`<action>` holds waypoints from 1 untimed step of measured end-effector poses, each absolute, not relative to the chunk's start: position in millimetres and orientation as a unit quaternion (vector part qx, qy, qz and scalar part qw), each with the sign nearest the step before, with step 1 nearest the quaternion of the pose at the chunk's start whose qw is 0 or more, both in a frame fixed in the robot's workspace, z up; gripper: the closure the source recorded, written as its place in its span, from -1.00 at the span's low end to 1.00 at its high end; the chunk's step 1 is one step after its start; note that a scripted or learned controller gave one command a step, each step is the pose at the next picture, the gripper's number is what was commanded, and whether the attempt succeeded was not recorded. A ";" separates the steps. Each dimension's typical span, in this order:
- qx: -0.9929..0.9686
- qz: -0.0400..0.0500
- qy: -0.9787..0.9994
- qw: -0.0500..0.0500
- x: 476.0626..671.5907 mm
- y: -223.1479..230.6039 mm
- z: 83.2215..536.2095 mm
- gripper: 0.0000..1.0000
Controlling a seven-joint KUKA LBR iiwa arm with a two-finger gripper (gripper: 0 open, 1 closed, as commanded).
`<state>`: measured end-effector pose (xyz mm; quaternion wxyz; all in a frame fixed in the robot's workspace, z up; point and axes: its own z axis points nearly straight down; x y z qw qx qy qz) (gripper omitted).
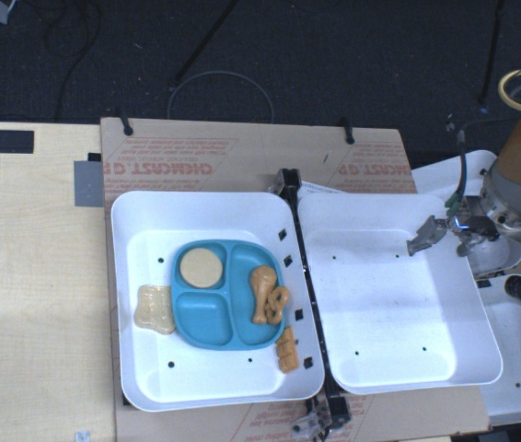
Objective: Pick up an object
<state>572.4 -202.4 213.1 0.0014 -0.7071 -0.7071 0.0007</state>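
We log two glossy white bins [141,238] on cardboard over a pale wood tabletop [30,293], the left holding one blue three-part tray [210,316] with one round biscuit [200,267], three more tan pieces around; the tool [440,235] hangs released over the right bin.

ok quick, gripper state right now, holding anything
gripper: over the right white bin, nothing visible between its fingers; open or shut cannot be told

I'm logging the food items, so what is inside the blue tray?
The blue tray holds a round tan cookie and a tan chicken leg touching a pretzel. Anything underneath it is covered.
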 end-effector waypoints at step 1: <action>-0.707 0.002 -0.707 0.004 569.8 -205.3 149.4 -1.00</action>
